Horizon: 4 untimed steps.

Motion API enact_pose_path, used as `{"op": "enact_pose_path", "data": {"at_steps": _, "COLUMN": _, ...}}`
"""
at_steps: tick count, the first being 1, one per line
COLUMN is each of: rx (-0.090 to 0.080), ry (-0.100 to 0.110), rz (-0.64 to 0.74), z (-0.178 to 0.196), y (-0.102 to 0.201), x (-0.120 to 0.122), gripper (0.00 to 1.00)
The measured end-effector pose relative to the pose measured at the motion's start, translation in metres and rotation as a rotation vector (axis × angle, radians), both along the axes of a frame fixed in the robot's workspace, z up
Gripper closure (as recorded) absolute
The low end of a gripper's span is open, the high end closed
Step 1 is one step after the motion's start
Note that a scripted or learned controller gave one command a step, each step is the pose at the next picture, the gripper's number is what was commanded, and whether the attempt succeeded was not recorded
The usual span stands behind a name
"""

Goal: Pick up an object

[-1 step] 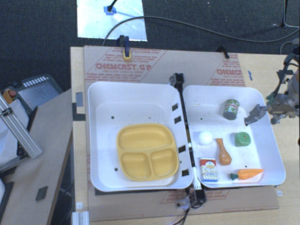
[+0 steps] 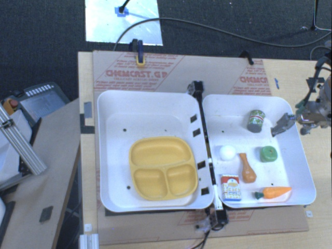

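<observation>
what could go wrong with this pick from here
The gripper sits at the right bin's far-right rim, so a descent could clip the wall. The can and green piece are nearest; both look rounded and might slip or roll. The carrot lies tight against the front wall.

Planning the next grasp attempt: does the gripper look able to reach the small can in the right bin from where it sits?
Probably yes. The gripper sits at the right bin's right edge, with bare bin floor between it and the small can. Nothing stands in that gap; the green object lies nearer the camera, off the line.
</observation>
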State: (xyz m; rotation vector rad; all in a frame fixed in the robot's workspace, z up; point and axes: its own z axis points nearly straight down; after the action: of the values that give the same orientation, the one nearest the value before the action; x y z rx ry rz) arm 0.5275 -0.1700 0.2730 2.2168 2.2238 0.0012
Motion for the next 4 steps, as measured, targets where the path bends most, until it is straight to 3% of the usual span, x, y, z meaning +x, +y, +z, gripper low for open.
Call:
{"op": "enact_pose_path", "data": {"at_steps": 3, "rx": 0.000, "ry": 0.003, "rz": -0.003, "z": -0.163, "y": -0.002, "x": 0.014, "gripper": 0.00}}
{"op": "enact_pose_path", "data": {"at_steps": 4, "rx": -0.001, "ry": -0.002, "rz": -0.002, "z": -0.150, "y": -0.002, "x": 0.015, "gripper": 1.00}}
